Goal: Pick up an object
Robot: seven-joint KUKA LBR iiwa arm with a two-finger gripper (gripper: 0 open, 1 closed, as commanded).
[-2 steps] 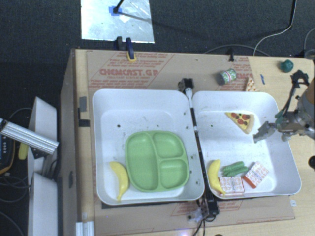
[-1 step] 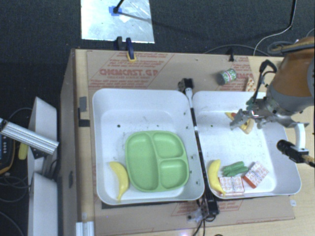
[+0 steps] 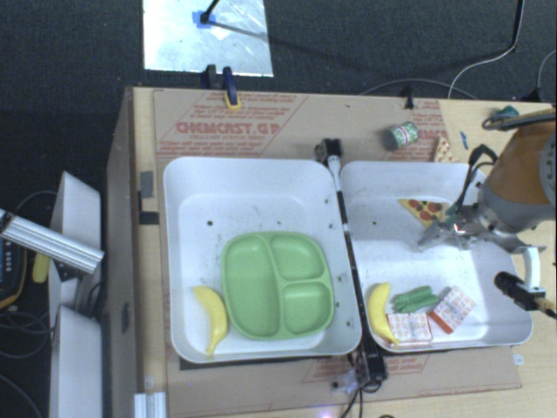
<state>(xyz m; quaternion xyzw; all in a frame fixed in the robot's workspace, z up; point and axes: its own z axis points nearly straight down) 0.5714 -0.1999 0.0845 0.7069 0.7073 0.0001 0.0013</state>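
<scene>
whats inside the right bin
The right bin holds a pizza slice, a banana, green beans and two small boxes. The gripper reaches in beside the pizza; the arm covers the bin's right edge.

In the right bin (image 3: pixel 365 190), bare floor lies open between the pizza slice (image 3: pixel 423 208) at the back and the front row: banana (image 3: pixel 379 312), green beans (image 3: pixel 414 299) and two small boxes (image 3: pixel 409 326), (image 3: pixel 452 309), packed close. The gripper (image 3: pixel 444 231) hangs just in front of the pizza slice. Left of the bin, a green tray (image 3: pixel 278 284) fills most of its neighbour (image 3: pixel 187 190)'s front, a second banana (image 3: pixel 211 317) touching its left edge.
</scene>
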